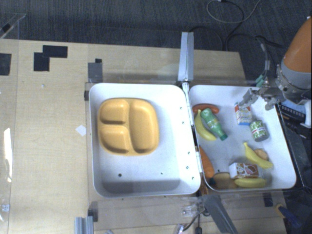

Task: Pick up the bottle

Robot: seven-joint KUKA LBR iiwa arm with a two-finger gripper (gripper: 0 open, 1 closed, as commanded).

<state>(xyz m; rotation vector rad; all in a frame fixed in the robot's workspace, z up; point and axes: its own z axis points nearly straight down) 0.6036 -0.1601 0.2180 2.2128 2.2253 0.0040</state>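
While the green bottle [213, 124] is lying on its side in the right bin [285, 145], near that bin's left wall, you are seeing it resting against a banana [203, 129] with a red sausage-like piece [205, 108] just behind it. Further right, a small carton [243, 115] and a green can [258, 130] are sitting close together; another banana [257, 155], a second carton [243, 170] and a carrot [207, 165] are lying toward the front. The left bin [141, 179] is holding a yellow divided plate [128, 126]. The gripper [259, 94] is hovering over the right bin's far right corner, fingers spread, gripping nothing.
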